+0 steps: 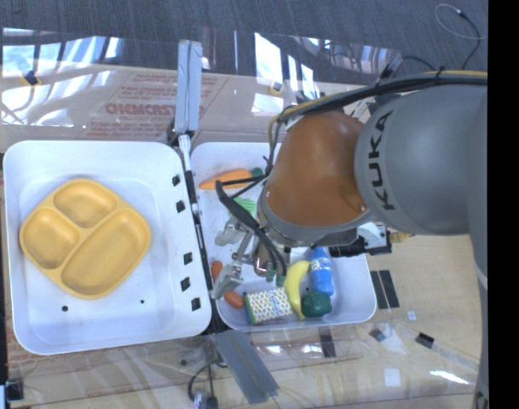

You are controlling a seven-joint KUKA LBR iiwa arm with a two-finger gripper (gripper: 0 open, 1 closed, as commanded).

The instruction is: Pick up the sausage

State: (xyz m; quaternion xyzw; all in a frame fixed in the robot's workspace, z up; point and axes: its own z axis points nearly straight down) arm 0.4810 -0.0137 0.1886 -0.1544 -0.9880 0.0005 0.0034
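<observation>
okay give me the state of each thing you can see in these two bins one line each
Yellow divided plate: flat in the left bin, compartments bare.
Carrot: lying at the right bin's far end.
Banana: lying beside the blue bottle.
Pincer: low in the right bin.

We see the right bin [361,312] crowded: banana [296,286], bottle [321,273] and patterned block [268,306] pack its near end (the arm [387,169] covers the middle), while the left bin [37,313] offers room around the yellow plate [84,237].
</observation>
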